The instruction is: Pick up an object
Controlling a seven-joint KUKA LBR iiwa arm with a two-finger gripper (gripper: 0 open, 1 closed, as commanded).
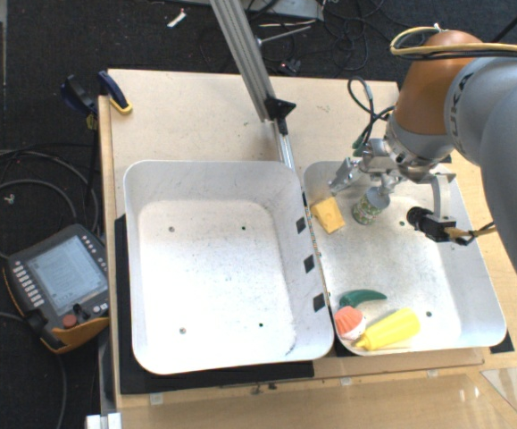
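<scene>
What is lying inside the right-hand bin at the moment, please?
The right bin holds a yellow block, a greenish can below the gripper, and, near its front edge, a green piece, a yellow object and a red-and-white item. The arm covers the bin's far right corner.

pendant (60,284) left edge, on floor | clamp (106,92) upper left, bench corner | pole (245,47) top centre, slanted
</scene>
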